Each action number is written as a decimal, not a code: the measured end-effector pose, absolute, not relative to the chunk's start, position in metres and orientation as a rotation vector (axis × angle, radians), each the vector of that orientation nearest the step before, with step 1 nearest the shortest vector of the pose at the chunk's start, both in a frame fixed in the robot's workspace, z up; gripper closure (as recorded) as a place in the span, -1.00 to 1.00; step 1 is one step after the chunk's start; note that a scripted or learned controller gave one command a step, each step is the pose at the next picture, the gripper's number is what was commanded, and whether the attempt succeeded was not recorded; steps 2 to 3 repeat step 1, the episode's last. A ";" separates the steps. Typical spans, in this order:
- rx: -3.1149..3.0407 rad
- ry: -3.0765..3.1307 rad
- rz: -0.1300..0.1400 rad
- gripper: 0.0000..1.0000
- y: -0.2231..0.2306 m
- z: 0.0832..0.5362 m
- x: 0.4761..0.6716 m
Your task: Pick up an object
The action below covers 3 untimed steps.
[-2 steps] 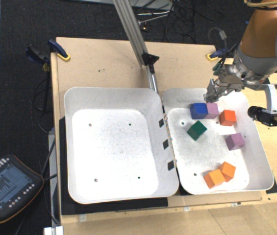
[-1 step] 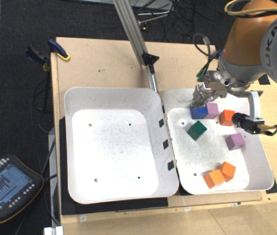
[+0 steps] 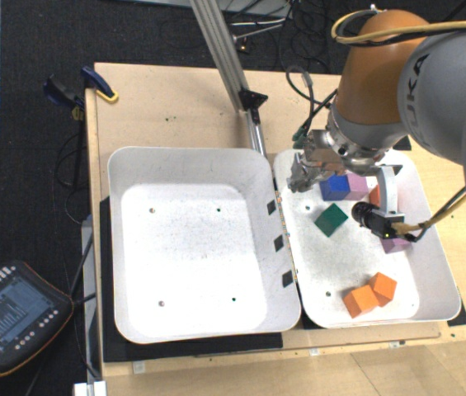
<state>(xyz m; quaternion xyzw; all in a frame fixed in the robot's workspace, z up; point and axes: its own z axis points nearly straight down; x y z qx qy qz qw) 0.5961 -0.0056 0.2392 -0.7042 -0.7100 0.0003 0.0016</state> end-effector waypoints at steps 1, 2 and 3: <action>-2.211 -2.230 -0.004 1.00 0.055 0.245 0.590; -2.211 -2.230 -0.004 1.00 0.055 0.245 0.590; -2.211 -2.230 -0.004 1.00 0.055 0.245 0.590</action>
